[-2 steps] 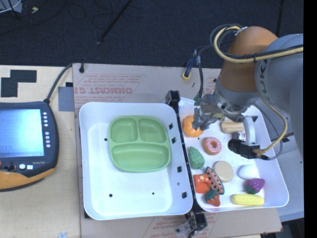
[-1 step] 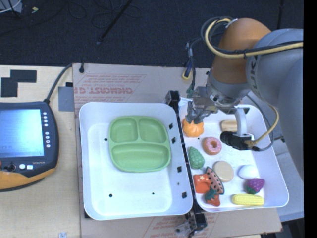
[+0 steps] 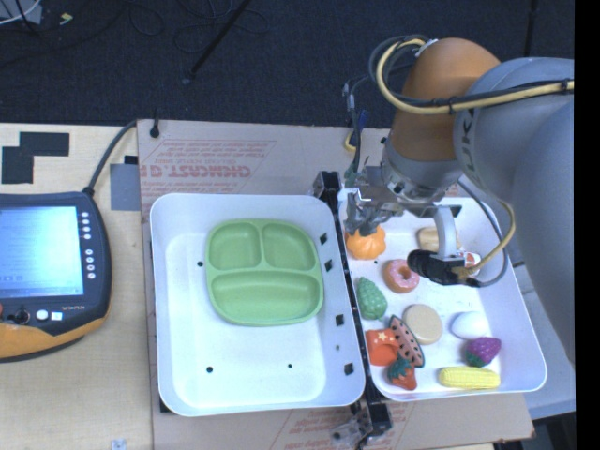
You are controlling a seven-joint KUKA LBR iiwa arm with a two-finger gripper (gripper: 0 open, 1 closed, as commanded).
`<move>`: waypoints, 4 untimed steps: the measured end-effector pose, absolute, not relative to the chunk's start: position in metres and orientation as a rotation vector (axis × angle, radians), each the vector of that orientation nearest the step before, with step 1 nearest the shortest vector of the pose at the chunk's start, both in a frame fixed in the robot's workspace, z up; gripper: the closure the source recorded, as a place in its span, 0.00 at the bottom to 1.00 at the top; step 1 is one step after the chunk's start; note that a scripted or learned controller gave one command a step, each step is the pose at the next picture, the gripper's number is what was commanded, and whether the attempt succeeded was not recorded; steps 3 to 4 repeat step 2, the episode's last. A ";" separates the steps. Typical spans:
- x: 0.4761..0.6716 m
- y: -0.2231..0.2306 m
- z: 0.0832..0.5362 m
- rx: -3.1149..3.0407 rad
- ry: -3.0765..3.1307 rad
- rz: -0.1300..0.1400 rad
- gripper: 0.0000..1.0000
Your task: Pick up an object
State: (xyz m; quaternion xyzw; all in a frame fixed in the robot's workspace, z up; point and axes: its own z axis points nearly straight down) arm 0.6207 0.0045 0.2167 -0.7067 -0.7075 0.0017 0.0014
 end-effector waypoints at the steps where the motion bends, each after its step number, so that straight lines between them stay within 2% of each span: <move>1: 0.623 0.001 0.236 -2.217 -2.225 0.001 1.00; 2: 0.625 0.005 0.218 -2.215 -2.224 0.006 1.00; 4: 0.625 0.005 0.218 -2.215 -2.224 0.006 1.00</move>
